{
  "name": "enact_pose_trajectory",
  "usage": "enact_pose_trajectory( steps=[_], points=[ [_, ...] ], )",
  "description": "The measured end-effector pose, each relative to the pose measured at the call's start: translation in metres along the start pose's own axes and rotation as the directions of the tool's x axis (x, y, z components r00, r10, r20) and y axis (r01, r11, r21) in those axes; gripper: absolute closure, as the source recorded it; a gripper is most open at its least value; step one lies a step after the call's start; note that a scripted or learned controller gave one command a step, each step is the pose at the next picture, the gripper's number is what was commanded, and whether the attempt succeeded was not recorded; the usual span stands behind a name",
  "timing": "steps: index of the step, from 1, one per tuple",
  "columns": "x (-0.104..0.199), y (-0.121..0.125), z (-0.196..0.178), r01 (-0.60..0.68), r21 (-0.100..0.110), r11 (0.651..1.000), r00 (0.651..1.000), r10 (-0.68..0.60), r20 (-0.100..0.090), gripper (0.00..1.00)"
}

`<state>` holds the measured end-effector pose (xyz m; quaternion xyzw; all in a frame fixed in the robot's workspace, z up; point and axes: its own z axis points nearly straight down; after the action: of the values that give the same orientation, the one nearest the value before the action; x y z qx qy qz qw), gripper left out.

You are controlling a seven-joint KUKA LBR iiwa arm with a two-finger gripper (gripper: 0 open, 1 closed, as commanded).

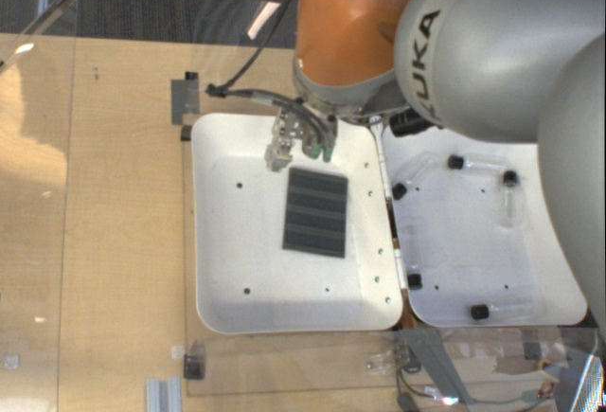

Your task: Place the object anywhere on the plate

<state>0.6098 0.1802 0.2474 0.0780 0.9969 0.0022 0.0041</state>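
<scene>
The arm [492, 50] is bulky rounded grey casing lettered KUKA in black, with a glossy orange dome [346, 12], a black cable [251, 69], and a small metal tool [301, 143].

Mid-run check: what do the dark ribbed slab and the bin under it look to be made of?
The dark ribbed slab looks like matte dark grey plastic or rubber: no shine, with parallel grooves across it. The left bin looks like smooth white plastic, slightly glossy, with rounded moulded corners and small dark dots. Neither can be confirmed by sight alone.
</scene>
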Motion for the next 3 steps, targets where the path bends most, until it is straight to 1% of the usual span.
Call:
enact_pose_trajectory(
  steps=[1,2,3],
  points=[
    [-0.034,0.05,0.013,-0.201,0.0,0.98,0.98,0.201,0.0,1.0],
    [-0.041,0.063,0.037,0.279,-0.002,0.96,0.96,-0.279,0.002,1.0],
    [-0.051,0.064,0.059,0.005,-0.001,1.0,1.0,-0.005,0.0,1.0]
  ],
)
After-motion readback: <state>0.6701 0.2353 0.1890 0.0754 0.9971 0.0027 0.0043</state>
